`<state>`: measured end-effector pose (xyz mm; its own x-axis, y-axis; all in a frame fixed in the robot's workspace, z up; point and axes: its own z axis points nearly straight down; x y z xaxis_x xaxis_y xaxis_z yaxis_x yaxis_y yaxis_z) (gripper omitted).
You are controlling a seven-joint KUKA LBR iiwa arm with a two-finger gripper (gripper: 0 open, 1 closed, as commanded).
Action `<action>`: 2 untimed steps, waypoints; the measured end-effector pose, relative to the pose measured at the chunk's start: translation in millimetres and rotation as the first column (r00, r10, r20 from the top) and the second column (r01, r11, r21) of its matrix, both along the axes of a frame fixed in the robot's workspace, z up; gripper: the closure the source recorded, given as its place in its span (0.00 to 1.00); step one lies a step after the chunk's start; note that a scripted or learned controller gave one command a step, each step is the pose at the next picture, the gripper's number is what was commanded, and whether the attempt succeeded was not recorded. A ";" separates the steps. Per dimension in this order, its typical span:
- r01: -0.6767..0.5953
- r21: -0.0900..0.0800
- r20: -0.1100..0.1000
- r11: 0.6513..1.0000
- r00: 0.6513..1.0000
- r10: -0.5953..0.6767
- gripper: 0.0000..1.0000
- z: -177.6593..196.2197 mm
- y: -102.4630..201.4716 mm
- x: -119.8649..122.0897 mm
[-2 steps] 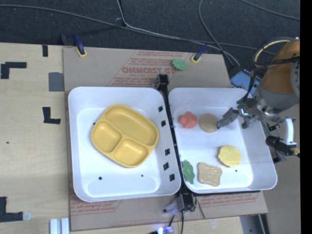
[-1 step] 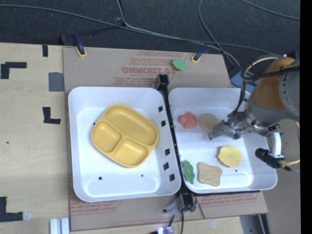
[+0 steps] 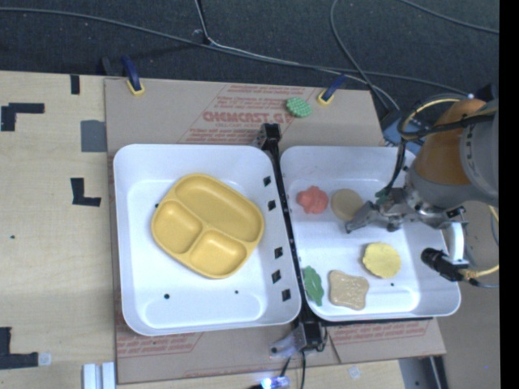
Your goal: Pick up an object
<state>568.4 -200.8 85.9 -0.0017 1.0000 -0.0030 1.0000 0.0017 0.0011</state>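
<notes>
Two shallow white bins sit side by side on the surface, on a cardboard sheet (image 3: 235, 116) with red print. The left bin (image 3: 138, 168) holds a yellow divided tray (image 3: 208, 224), three compartments, lying flat and turned at an angle to the bin walls.

The right bin (image 3: 438, 302) holds the candidate objects. A pink-red lumpy piece (image 3: 311, 199) lies near the far left corner. Just right of it sits a tan round piece (image 3: 345, 203). A yellow round piece (image 3: 381, 260) lies toward the middle right. A tan toast-shaped slice (image 3: 349, 290) lies near the near wall, and a green leaf-like piece (image 3: 312, 284) lies just left of it, against the divider between the bins.

The arm (image 3: 450, 156), grey with an orange band, reaches in from the right over the right bin. The pincer (image 3: 362, 219) is low in the bin, pointing left, its tip just beside the near right edge of the tan round piece and far of the yellow round piece. Whether the fingers are apart or together: cannot tell. No object is seen between them.

Outside the bins, a small green textured piece (image 3: 298, 108) lies on the cardboard at the far side.
</notes>
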 end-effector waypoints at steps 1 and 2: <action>0.000 -0.002 0.004 1.000 1.000 0.000 1.00 11.1 0.0 1.1; -0.001 0.002 0.004 1.000 1.000 0.001 1.00 71.5 4.2 9.1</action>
<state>577.5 -196.6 157.4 -0.0027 1.0000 -0.0011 1.0000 0.0027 0.0053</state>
